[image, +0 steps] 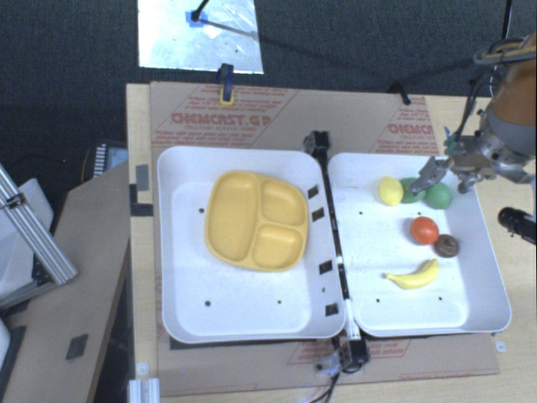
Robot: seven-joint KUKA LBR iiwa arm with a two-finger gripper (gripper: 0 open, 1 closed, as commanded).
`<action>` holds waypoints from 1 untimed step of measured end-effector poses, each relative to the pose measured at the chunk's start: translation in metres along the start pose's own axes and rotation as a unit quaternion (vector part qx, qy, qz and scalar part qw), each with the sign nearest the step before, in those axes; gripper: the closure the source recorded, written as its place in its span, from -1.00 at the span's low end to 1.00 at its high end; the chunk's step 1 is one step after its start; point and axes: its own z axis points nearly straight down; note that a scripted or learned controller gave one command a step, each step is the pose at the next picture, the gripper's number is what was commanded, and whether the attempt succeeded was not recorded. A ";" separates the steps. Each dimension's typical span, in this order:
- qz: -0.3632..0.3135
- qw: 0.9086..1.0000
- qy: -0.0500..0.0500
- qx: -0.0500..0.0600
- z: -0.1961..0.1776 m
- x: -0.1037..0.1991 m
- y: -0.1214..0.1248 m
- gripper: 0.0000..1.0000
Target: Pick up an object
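Observation:
The right bin holds a yellow lemon-like ball, a green round fruit, a red-orange tomato-like ball, a small brown round piece and a yellow banana. My gripper hangs over the bin's far right part, just above the green fruit, with its two fingers spread apart and nothing between them. The arm's orange band rises at the right edge.
The left bin carries a yellow divided plate. A black clip strip runs between the bins. A cardboard sheet lies under both, and a shiny panel sits behind.

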 end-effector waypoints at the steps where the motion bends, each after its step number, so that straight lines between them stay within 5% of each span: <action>1: -0.001 1.000 -0.001 -0.005 -0.006 0.000 0.002 -1.00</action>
